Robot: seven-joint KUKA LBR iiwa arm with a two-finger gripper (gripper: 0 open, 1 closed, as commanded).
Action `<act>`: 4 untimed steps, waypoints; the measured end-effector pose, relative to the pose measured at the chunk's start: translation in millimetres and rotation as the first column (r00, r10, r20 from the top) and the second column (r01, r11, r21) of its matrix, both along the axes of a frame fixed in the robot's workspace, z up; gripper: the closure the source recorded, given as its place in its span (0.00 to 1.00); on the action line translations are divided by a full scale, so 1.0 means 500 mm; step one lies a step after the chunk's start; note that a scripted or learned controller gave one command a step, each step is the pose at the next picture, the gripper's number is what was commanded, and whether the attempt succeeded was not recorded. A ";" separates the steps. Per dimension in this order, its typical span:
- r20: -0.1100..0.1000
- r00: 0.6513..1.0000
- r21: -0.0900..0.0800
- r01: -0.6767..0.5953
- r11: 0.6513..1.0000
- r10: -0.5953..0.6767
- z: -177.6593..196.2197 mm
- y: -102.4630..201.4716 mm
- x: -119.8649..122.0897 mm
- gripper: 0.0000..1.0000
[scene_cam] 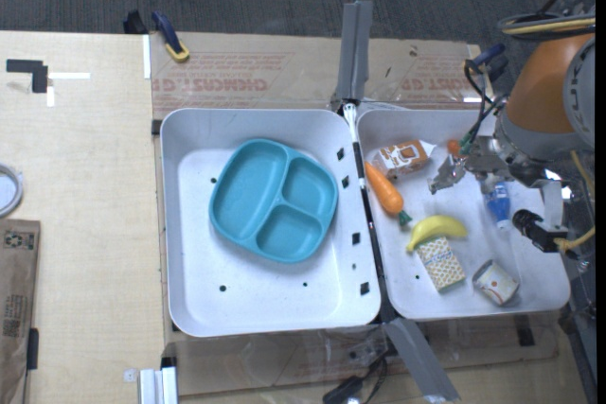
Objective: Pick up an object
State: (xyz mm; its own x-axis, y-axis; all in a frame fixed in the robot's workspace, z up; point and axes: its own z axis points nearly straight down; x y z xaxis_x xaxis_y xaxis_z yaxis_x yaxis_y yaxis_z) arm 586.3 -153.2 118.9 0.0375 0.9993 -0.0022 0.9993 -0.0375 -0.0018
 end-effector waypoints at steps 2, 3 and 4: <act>-0.020 0.993 -0.001 0.116 0.993 -0.116 0.006 0.050 0.135 0.00; 0.000 0.991 -0.002 0.136 0.991 -0.136 -0.032 0.026 0.143 0.00; 0.001 0.991 -0.003 0.132 0.991 -0.132 -0.012 0.028 0.144 1.00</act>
State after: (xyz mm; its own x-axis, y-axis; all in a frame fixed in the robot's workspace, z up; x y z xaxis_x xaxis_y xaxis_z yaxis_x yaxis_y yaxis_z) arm 658.5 -139.4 112.8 0.1690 0.9856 -0.0048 0.9856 -0.1690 -0.0011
